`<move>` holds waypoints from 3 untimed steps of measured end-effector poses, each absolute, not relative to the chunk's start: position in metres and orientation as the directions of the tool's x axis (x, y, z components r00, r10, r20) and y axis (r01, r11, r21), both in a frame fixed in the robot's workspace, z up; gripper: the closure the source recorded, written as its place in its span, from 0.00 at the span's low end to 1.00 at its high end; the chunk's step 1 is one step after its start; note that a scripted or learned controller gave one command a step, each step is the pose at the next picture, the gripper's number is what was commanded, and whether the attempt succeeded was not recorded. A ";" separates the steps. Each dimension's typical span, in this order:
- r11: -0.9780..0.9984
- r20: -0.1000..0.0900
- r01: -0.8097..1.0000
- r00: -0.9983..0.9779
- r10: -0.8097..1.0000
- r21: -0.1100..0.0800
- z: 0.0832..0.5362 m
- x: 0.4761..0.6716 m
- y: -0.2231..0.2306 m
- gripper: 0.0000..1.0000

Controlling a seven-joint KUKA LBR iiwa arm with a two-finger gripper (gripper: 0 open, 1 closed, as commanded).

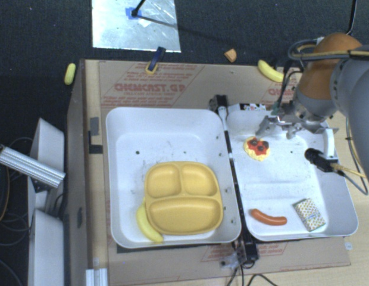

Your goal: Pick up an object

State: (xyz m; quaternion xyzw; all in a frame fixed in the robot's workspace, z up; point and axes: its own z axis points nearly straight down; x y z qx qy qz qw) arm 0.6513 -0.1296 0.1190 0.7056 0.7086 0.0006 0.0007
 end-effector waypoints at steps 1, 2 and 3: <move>0.004 -0.004 1.000 -0.004 1.000 0.011 0.089 0.633 -0.111 0.00; 0.001 -0.001 1.000 -0.001 1.000 0.013 0.089 0.631 -0.113 0.00; 0.002 0.002 1.000 -0.002 1.000 0.010 0.089 0.636 -0.119 0.00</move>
